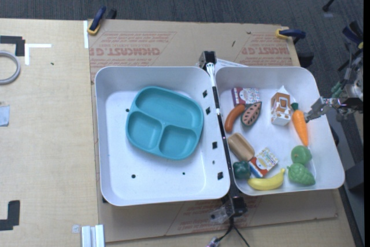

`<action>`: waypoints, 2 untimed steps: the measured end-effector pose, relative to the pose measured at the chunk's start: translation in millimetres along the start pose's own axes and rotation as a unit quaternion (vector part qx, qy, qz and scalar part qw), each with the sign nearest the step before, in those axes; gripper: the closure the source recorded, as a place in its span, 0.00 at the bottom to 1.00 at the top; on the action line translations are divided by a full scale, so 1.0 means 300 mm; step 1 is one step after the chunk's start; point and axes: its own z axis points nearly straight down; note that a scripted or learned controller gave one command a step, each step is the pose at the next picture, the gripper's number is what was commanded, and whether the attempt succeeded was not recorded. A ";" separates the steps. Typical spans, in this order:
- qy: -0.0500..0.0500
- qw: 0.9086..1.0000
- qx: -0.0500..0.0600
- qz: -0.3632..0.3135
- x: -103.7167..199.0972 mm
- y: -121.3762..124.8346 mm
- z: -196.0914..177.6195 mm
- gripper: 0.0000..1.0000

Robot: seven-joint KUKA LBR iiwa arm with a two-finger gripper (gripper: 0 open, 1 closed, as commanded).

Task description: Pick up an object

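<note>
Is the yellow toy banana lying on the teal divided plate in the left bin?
No, the yellow toy banana lies in the right white bin, near its front edge, while the teal divided plate sits in the left white bin.

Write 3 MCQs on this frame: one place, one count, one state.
1. Where does the banana lie?
A. right bin, near front wall
B. on the teal tray
C. on the cardboard

2. How many compartments has the tray?
A. two
B. three
C. five

3. How does the carrot lie?
A. upright on its tip
B. flat, leafy end toward the bin's far side
C. across the tray

Key: 1 A, the banana sits by the front wall of the right bin. 2 B, the tray has one large and two small wells. 3 B, the carrot lies flat with its green top pointing away.
</note>
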 end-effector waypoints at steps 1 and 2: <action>-0.003 0.991 -0.003 -0.132 0.055 0.096 0.384 0.00; -0.002 0.991 -0.005 -0.131 0.055 0.099 0.352 1.00</action>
